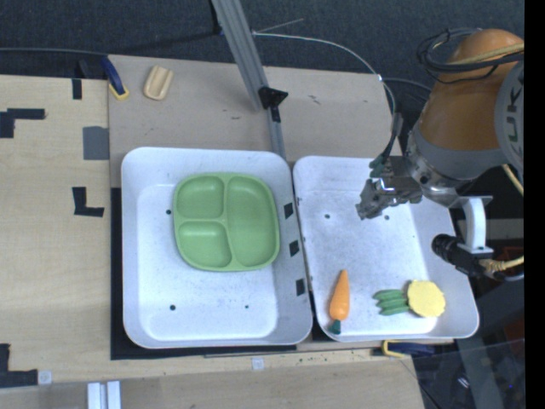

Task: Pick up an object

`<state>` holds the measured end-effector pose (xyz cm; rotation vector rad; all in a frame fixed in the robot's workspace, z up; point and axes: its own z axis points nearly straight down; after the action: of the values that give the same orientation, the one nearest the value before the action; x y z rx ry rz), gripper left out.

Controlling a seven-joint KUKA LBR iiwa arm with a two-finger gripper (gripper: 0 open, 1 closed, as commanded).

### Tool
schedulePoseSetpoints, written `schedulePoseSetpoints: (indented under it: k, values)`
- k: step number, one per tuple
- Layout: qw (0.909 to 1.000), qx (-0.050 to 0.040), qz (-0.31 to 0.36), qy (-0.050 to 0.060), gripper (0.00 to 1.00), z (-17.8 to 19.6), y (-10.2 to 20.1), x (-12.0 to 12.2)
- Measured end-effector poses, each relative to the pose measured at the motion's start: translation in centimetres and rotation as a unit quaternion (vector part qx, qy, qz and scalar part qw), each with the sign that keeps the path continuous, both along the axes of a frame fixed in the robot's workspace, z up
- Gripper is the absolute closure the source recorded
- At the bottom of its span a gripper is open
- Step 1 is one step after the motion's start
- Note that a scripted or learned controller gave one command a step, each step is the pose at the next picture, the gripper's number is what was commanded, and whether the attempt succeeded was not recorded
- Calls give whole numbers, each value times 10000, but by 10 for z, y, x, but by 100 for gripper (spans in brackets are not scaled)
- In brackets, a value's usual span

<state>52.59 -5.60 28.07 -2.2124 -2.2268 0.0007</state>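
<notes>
Approach step judged: gripper [375,201] hung over right bin [375,267], finger state can't be told. Toy carrot [340,294] nearby; descent w/ alignment needed next.

robot lab: bench [213,118] w/ taped marks, two white bins [140,228] (toy food).

Bins: two white bins, left [145,254] and right [375,262], side by side. Plates: one green divided plate [226,221], three compartments, in the left bin. Toy food: three items in the right bin, toward 6 o'clock: one orange carrot [340,294], one green pea pod piece [391,302], one yellow round piece [426,298] touching it.
</notes>
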Motion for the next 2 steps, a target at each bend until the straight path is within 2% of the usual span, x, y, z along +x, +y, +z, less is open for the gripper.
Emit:
schedulePoseSetpoints:
  k: [1, 2]
  values:
    - [10000, -2, 2, 2, 100, -1, 51, -8]
    - [10000, -3, -2, 14, 100, -26, 101, -14]
